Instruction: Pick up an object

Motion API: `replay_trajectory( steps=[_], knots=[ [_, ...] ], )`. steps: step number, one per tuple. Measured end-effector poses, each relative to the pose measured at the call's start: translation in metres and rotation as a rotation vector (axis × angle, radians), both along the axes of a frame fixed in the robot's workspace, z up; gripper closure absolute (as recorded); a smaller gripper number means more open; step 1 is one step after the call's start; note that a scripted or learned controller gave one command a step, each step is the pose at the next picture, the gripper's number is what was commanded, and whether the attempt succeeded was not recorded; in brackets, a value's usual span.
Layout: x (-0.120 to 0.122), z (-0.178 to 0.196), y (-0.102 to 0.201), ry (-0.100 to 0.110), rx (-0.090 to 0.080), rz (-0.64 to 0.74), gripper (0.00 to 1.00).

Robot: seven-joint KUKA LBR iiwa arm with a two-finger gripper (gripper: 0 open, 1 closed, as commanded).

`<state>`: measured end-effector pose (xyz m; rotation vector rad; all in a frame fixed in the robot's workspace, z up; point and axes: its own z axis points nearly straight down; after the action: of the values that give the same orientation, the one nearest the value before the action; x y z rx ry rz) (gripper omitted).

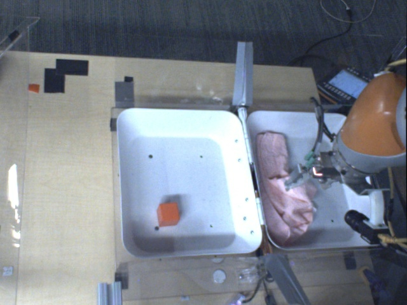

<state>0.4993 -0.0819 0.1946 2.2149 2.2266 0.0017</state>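
The soft pink folded cloth point(282, 186) lies along the left side of the right white bin point(331, 234). The metal two-finger gripper point(304, 175) sits right at the cloth's edge, but whether it pinches anything cannot be told. It should bite deep into a thick fold, then lift slowly. A small orange block point(168, 214) rests in the left white bin point(191, 126).

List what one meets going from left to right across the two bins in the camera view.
Left bin → orange block → divider → pink cloth → gripper, at the cloth's right edge.
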Motion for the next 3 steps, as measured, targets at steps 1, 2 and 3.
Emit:
replay_trajectory(
  steps=[1,2,3],
  knots=[
    [0.003,-0.103,-0.032,-0.017,-0.003,0.195,0.0],
    [-0.004,-0.102,-0.023,-0.024,-0.009,0.316,0.0],
    [0.008,-0.066,-0.01,-0.004,0.0,-0.055,0.0]
  ],
)
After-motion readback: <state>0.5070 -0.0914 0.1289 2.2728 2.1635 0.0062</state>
